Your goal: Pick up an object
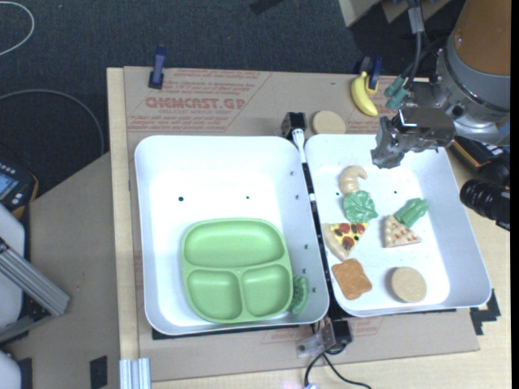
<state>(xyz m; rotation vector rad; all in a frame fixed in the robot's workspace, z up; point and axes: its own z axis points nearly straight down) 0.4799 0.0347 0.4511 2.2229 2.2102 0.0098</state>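
Scanning left to right: left bin [154, 217] w/ a green divided tray [235, 267] in its near half, plus a small green bit [299, 293] wedged btwn tray and bin wall, partly hidden, can't ID. Right bin [466, 250] w/ the loose toy food: pale curved piece [351, 177] at top, green leafy piece [359, 207] just below it and touching, pizza slice [346, 237], brown toast-like square [352, 279], second wedge slice [399, 232] w/ a green piece [412, 211] at its upper right, round tan disc [407, 284] near front. Gripper [388, 154] over back of right bin, jaw state impossible to tell: dark, blurred, seen from above. Nearest candidate = pale curved piece, lying just left and toward the front from the gripper, apart from it, long axis roughly diagonal. Probably needs a short shift left-forward and then a descent. Beyond the bins: banana [364, 96] and tan disc [328, 122] on the board, out of play. Arm cut off at right edge, wrist cabling cluttering the view of the gripper
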